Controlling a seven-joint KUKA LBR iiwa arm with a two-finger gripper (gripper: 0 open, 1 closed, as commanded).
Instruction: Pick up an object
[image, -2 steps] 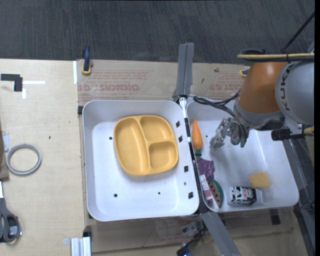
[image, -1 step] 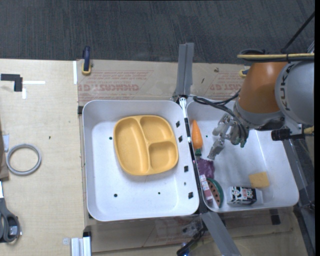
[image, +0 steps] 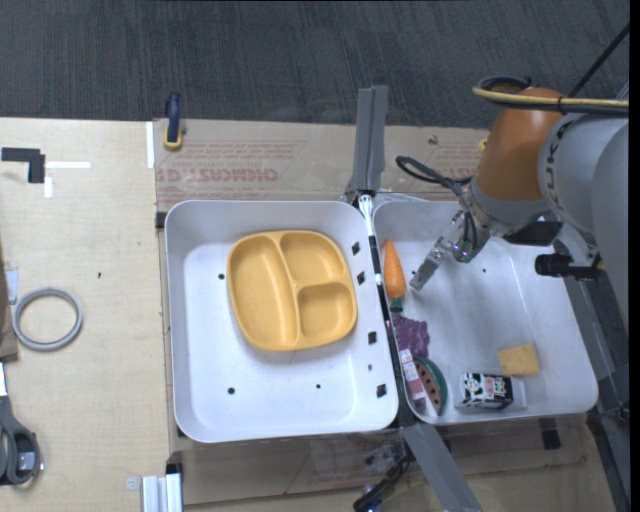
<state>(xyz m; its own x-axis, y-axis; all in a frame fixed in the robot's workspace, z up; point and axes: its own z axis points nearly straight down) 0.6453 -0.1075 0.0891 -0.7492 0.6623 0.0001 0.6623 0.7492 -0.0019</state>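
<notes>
The right bin (image: 560, 330) holds the loose objects. An orange carrot (image: 393, 268) lies along its left wall, with a purple bunch of grapes (image: 410, 333) below it. A watermelon slice (image: 430, 386) sits at the front left, a black-and-white milk carton (image: 487, 390) to its right, and a tan bread piece (image: 518, 358) behind the carton. My gripper (image: 418, 282) hangs tilted just right of the carrot, over bare bin floor. Its fingers look shut, with nothing between them.
The left bin (image: 200, 370) holds a yellow divided plate (image: 292, 288). A raised divider (image: 380, 320) separates the two bins. On the wooden bench to the left lie a grey tape ring (image: 45, 318) and small tools. The arm's cables loop over the right bin's back edge.
</notes>
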